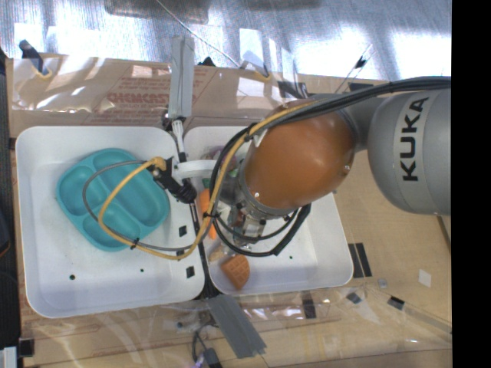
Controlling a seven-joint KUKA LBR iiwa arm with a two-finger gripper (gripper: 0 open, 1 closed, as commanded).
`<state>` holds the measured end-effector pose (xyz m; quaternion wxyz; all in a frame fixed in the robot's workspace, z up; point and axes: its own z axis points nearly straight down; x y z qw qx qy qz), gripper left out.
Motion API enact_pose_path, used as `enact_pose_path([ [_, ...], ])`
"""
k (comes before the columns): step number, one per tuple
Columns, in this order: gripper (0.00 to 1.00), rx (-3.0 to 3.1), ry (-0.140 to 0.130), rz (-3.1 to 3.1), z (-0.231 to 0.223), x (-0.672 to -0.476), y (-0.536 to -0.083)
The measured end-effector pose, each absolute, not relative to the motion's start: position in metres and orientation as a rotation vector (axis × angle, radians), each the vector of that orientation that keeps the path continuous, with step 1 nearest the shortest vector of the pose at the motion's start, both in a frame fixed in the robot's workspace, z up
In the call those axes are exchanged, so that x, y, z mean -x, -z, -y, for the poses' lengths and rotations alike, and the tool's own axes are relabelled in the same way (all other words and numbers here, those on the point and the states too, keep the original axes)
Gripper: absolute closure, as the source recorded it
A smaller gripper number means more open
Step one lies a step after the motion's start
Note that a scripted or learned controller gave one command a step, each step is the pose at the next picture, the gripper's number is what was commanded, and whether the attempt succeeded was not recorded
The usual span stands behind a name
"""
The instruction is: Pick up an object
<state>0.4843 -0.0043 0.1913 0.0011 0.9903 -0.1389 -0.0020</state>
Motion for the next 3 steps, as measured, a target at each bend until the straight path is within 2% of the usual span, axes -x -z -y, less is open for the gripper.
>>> enact_pose_path([
  [1,1.00,-3.128,-0.004,0.318,0.065,-0.487,-0.221],
  [3,1.00,-3.143,-0.014,0.296,0.056,-0.490,-0.240],
])
